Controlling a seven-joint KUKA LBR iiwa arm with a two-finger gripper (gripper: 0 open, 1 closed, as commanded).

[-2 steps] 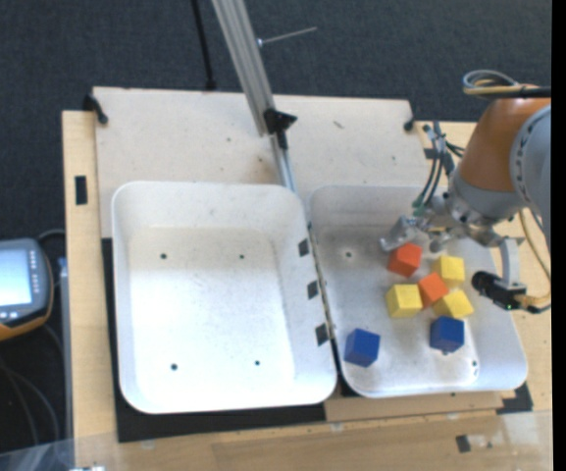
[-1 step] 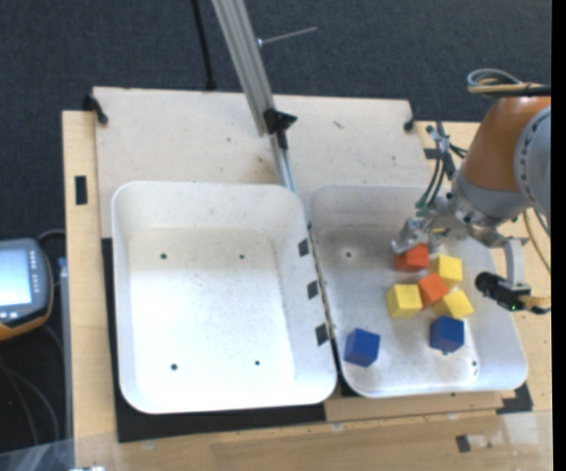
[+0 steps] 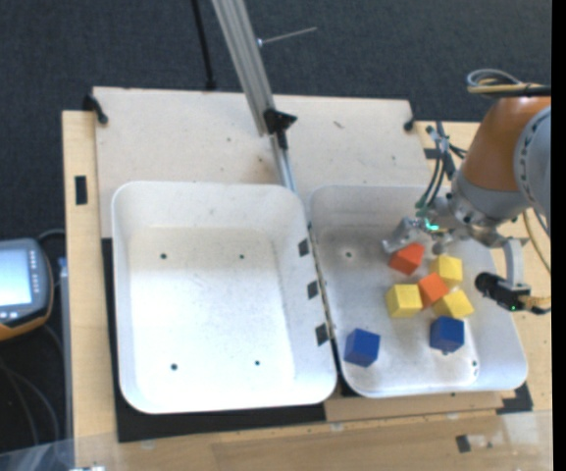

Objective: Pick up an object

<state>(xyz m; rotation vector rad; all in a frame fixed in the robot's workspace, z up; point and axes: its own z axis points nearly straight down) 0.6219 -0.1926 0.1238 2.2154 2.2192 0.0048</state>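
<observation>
Seven blocks sit in the right bin [image 3: 503,371], all in its right half. Top of the cluster: an orange block [image 3: 408,258], tilted, just beneath my gripper [image 3: 422,232]. Beside it to the right a yellow block [image 3: 449,268]; below those a second orange block [image 3: 433,288] flanked by a yellow block [image 3: 403,299] on its left and another yellow block [image 3: 453,305] on its right, the three touching or nearly so. A blue block [image 3: 446,334] lies just below that group, and a second blue block [image 3: 361,346] sits apart near the bin's left wall. Left bin [image 3: 126,263] lies beside it, edges meeting along the middle.

My arm [image 3: 503,160] enters from the right, orange band over the right bin's upper corner, wrist low over the blocks. My gripper sits directly above the top orange block; the fingers are small and cluttered by cabling here, so I cannot tell whether they are spread or closed, nor whether they touch the block
</observation>
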